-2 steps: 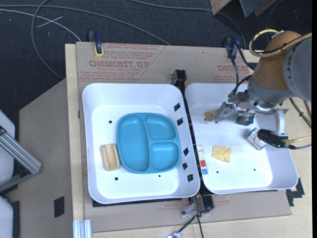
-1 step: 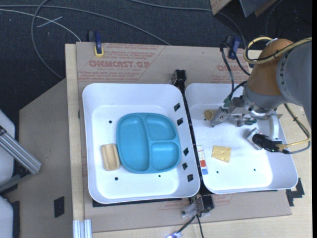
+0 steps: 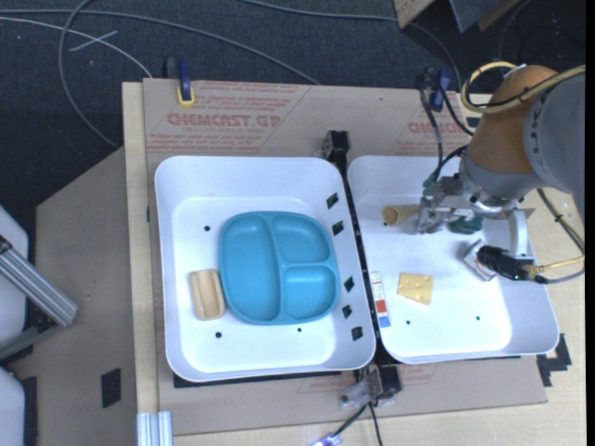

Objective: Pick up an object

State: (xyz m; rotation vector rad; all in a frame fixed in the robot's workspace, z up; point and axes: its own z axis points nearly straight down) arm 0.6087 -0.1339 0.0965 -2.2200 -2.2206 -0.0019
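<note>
My gripper (image 3: 433,216) is down in the right bin (image 3: 465,333), near its far left part, below the grey arm with its orange band (image 3: 507,128). Just left of the gripper lies a small tan piece (image 3: 393,216), very close to it; whether they touch I cannot tell. A yellow cheese-like wedge (image 3: 416,288) lies nearer the front of the same bin, apart from the gripper. In the left bin (image 3: 177,203) sits a blue divided plate (image 3: 277,266), with a tan bread-like block (image 3: 206,294) at its left side.
A black divider with clips (image 3: 349,249) runs between the two bins. Cables (image 3: 548,268) and a small connector hang off the wrist over the right bin's right part. A cardboard sheet (image 3: 232,114) lies under the bins.
</note>
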